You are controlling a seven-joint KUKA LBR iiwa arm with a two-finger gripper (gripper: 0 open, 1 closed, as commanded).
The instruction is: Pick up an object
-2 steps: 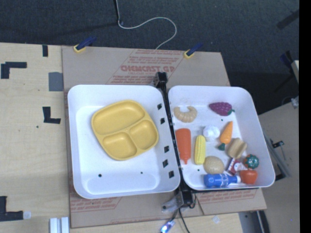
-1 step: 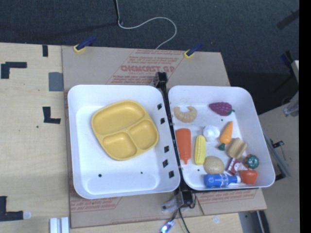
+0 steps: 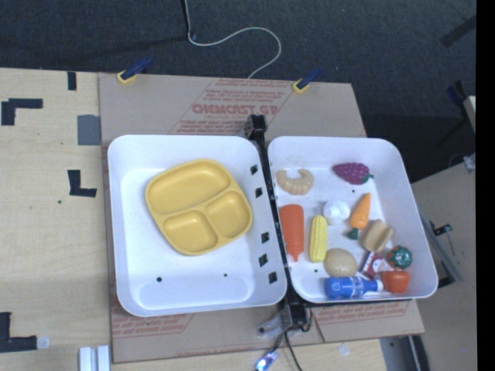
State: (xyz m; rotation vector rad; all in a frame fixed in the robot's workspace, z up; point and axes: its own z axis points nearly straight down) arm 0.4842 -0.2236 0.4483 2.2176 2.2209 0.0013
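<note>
Camera view puts your likeliest pick, the orange carrot (image 3: 291, 230), just right of the yellow tray (image 3: 199, 205): probably light, stiff, slick plastic, so grip across its middle. Pincer state: cannot tell.

A pale wooden bench (image 3: 46, 238) (black marks on it) meets dark carpet (image 3: 371, 29), crossed by a white cable (image 3: 232, 37).
</note>
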